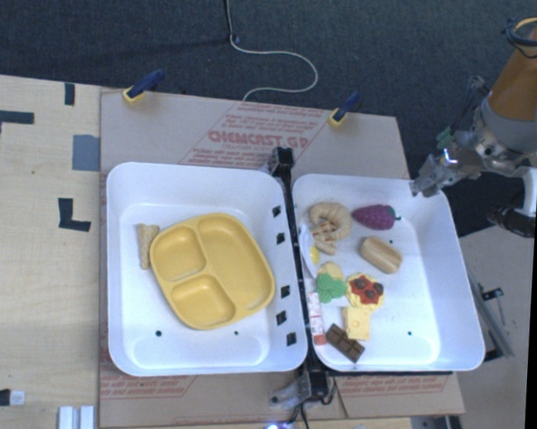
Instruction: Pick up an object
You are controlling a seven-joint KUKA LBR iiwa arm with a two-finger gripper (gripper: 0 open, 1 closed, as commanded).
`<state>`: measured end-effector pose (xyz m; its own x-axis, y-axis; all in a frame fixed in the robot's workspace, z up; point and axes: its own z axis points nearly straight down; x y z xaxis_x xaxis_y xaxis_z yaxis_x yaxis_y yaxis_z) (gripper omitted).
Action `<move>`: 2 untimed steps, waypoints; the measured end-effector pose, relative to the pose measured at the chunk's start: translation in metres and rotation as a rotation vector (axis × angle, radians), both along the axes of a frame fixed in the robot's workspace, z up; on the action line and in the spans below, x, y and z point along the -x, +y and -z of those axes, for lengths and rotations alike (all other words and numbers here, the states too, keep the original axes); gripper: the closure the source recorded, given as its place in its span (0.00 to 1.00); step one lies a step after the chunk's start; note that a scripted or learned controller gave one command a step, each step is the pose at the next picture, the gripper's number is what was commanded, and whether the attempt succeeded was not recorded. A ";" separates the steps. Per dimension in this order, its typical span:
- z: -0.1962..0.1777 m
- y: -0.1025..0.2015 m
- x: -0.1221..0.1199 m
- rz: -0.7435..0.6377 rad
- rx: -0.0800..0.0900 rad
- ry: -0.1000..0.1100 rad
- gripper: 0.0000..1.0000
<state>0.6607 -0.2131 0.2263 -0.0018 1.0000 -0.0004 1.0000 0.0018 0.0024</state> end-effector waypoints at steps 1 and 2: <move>0.000 0.061 0.017 -0.003 -0.001 0.005 1.00; -0.009 0.114 0.028 -0.005 -0.002 0.004 1.00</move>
